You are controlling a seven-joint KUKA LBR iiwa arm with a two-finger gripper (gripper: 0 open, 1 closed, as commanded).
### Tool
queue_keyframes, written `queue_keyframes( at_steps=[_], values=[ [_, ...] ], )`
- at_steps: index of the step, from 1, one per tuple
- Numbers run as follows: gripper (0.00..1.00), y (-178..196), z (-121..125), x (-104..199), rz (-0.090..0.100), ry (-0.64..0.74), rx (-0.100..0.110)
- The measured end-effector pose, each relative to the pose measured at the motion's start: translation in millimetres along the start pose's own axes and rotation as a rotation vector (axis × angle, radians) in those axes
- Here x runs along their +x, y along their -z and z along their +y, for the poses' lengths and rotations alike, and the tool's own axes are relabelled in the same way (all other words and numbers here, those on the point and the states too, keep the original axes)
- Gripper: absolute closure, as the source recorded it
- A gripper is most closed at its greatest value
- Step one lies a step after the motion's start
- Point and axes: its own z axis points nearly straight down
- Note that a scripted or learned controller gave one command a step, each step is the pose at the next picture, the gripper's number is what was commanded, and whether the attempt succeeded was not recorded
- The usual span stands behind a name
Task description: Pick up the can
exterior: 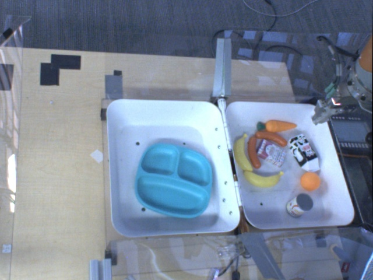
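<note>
Right bin (pixel 344 212) holds can (pixel 299 205); gripper (pixel 322 112) blurred at edge.

Can (pixel 299 205) in right bin (pixel 344 214), blue tray (pixel 173 179) in left bin (pixel 119 174), pincer (pixel 322 113) apart

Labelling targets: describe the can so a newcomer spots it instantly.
Look in the right bin, near its front edge. The can stands just below the orange: a small cylinder with a grey top, the only metal-looking thing among the food.
</note>
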Motion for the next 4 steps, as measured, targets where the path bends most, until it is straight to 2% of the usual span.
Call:
queue_keyframes(
  at_steps=[1,2,3,4],
  values=[
    [1.0,95.5,-14.4,31.2,0.0,0.258,-0.002],
    [1.0,131.9,-66.3,41.7,0.001,0.16,0.0],
    [1.0,187.7,23.9,-16.6,0.0,0.188,0.001],
    [1.0,188.3,62.4,4.5,0.0,0.573,-0.002]
  ],
)
